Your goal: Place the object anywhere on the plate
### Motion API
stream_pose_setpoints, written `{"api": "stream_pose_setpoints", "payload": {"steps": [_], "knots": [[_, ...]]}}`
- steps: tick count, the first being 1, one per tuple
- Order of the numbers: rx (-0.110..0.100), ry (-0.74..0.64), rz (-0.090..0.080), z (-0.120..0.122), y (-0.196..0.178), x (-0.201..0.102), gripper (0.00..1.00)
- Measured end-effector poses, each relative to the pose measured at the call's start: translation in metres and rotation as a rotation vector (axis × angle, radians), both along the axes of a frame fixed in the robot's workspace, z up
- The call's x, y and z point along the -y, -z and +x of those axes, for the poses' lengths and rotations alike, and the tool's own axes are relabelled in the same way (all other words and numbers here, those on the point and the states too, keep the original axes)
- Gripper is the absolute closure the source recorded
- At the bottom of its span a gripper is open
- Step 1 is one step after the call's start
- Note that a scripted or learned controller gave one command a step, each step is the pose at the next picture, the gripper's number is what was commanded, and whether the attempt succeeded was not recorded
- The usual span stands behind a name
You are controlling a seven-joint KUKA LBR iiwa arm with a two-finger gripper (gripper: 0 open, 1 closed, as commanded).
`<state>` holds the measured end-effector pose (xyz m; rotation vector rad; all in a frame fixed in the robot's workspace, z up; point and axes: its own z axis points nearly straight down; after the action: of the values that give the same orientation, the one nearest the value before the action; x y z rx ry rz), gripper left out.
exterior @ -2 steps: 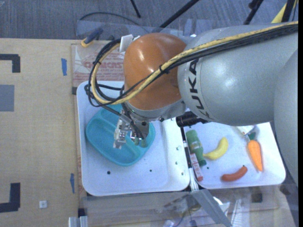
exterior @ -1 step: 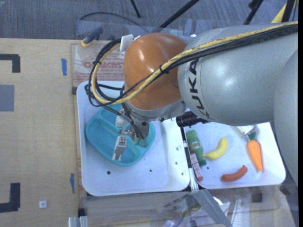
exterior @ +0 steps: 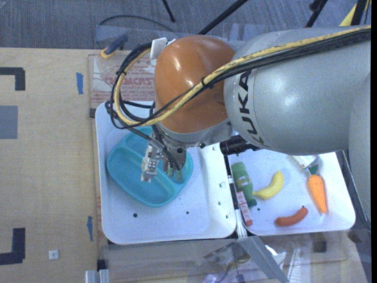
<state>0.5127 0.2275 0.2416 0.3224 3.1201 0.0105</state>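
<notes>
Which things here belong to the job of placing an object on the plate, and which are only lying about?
For the job:
- plate, blue, in the left bin
- gripper, above the plate

Lying about, all in the right bin:
- green bottle
- banana
- carrot
- red pepper

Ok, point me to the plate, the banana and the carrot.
plate (exterior: pixel 126 173): camera view, on the bare blue floor of its left compartment.
banana (exterior: pixel 271 186): camera view, on the middle of its yellow curve.
carrot (exterior: pixel 318 193): camera view, on the middle of its orange body.
</notes>
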Motion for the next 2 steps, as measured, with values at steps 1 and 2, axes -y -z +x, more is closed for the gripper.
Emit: {"api": "stream_pose_setpoints", "payload": {"steps": [1,2], "knots": [[0.0,0.0,0.0,0.0,0.0,0.0,0.0],[0.005,0.001,0.005,0.001,-0.011,-0.001,1.0]]}}
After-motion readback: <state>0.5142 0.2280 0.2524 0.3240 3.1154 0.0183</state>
